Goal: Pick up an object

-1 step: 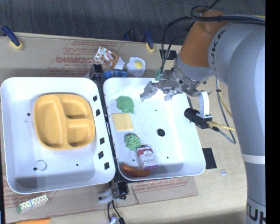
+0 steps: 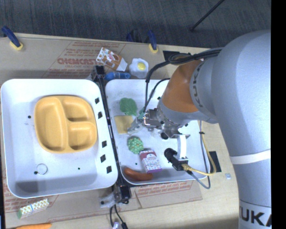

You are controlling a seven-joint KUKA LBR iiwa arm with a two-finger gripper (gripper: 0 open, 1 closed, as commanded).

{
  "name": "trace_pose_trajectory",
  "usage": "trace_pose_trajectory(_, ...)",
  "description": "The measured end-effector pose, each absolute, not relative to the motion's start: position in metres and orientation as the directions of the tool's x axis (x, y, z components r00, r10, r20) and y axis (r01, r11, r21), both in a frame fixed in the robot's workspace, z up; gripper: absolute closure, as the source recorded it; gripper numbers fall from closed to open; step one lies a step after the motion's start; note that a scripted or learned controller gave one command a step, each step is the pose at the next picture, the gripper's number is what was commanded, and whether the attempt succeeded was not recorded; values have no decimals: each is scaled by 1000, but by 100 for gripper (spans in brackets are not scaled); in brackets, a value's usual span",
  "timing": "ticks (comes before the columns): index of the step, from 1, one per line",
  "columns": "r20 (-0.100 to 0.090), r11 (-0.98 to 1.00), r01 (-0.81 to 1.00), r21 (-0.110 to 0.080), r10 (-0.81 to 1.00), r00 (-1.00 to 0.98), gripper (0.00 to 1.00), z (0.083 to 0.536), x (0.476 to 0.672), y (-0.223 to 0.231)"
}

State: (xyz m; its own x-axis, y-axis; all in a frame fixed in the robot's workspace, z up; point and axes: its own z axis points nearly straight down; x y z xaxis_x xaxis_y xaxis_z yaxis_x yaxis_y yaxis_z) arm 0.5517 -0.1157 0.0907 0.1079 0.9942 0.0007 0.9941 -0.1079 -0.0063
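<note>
Seen from above at a slant: two shallow white bins side by side on brown cardboard [image 2: 76,56] covering the desk [image 2: 219,194]. In the left bin [image 2: 19,128], a yellow divided tray [image 2: 66,123], lying flat toward the upper middle. In the right bin [image 2: 133,87], all the loose pieces for picking: a dark green leafy lump [image 2: 128,105] near the top, a pale yellow block [image 2: 123,124] just below it, a light green bumpy ball [image 2: 135,144] lower still, a small red-labelled can [image 2: 150,160] just beside that ball on its right, and a reddish-brown sausage [image 2: 138,174] along the bottom wall. Reaching in from the right, the grey arm [image 2: 243,94] with its orange band [image 2: 178,87], wrist bent down over the middle of the right bin. Gripper [image 2: 145,120] low over the bin, close to the right edge of the yellow block and between the leafy lump and the bumpy ball; possibly touching the block, though too cluttered with metal and cable to be sure. Open or closed: cannot be told from this angle, and nothing visibly clamped in it. Outside the bins, along the top edge, a small printed carton [image 2: 108,57] and a white-and-yellow egg shape [image 2: 139,67], with a blue clamp [image 2: 13,37] at the cardboard's far left corner. Below the left bin, a speckled wrapped packet [image 2: 33,207].
</note>
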Motion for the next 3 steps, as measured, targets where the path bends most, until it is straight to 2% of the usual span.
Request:
trace_pose_trajectory(1,1,-327,945,-6,945,327,0,91,475,-116)
trace_pose_trajectory(2,1,-194,981,-3,981,194,0,91,512,-112)
trace_pose_trajectory(3,3,10,1000,-6,1000,-10,0,91,476,-95)
